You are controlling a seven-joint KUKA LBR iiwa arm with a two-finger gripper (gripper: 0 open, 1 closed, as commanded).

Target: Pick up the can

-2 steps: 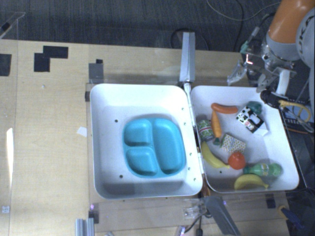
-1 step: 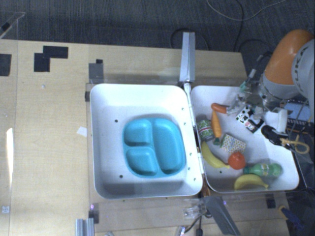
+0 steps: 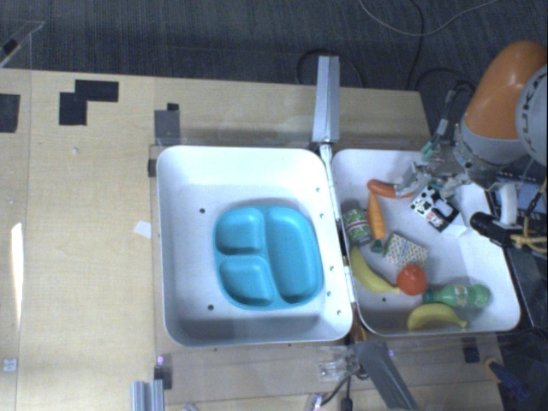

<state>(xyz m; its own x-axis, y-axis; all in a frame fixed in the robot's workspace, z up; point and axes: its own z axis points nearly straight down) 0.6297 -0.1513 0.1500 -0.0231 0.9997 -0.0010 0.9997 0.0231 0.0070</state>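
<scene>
Whether the fingers (image 3: 432,202) are spread or closed cannot be told; they hang over the right bin (image 3: 505,302) near its upper rim, just beside a carrot (image 3: 376,215). The can (image 3: 357,227) lies apart at that bin's left wall, above a banana (image 3: 370,272). The left bin (image 3: 184,178) holds a blue tray (image 3: 265,255).

Arm (image 3: 514,101) being cut off by the right edge; tool (image 3: 432,197) fingers too small to resolve; can (image 3: 356,227) lying partly behind the carrot (image 3: 376,217).
</scene>
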